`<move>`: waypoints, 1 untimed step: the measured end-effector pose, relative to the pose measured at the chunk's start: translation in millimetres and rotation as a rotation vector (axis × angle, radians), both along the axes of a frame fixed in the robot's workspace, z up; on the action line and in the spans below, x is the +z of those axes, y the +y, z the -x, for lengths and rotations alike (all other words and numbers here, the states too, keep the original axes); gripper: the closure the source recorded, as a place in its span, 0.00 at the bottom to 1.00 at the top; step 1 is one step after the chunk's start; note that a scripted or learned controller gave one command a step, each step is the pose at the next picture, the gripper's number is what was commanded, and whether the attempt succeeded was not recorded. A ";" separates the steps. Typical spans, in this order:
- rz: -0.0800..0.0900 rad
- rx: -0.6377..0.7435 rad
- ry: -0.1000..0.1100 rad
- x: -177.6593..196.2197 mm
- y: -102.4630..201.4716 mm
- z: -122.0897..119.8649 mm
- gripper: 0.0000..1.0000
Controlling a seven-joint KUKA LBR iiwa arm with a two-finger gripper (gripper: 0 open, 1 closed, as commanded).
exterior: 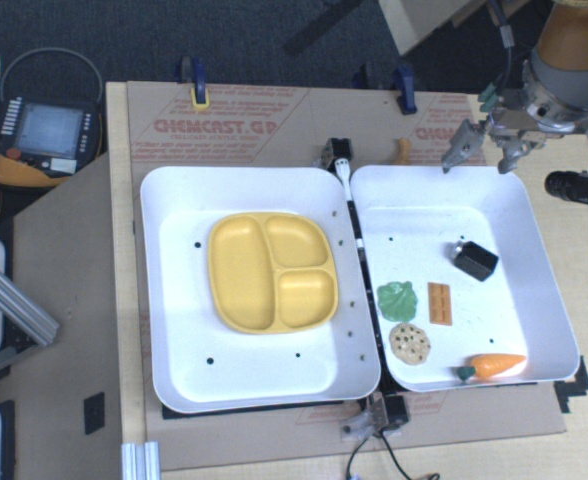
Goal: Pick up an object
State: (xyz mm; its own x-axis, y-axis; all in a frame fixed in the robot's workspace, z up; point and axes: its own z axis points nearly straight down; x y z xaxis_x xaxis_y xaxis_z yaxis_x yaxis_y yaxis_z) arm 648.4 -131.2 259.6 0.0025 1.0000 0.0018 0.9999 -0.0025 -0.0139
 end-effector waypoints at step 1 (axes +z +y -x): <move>0.002 0.003 -0.013 7.7 0.3 -2.1 0.00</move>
